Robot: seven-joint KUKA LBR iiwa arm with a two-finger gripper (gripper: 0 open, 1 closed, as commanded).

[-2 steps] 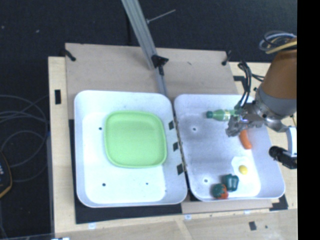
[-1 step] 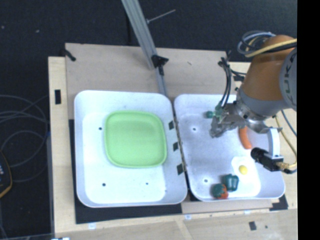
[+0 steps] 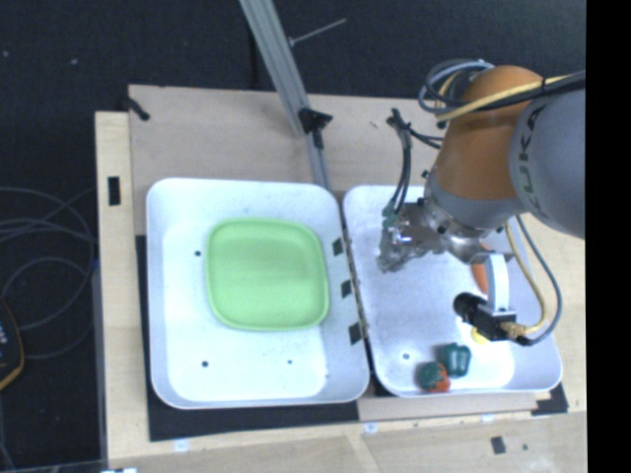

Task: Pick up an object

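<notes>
The metal two-finger gripper (image 3: 392, 249) hangs low over the right white plastic bin (image 3: 414, 308), nothing visibly between its tips; whether they're spread, I cannot tell. Small teal-and-red toys (image 3: 442, 366) lie well below-right, probably the likeliest target.

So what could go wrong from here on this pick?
1. The gripper sits over bare floor in the upper left of the right bin, while the small objects lie at its lower edge; a close here would likely grab nothing.
2. Those objects are bunched together near the bin wall, so a grasp may push them aside or catch two.
3. The arm covers an orange item, so what lies under it is hard to judge.
</notes>
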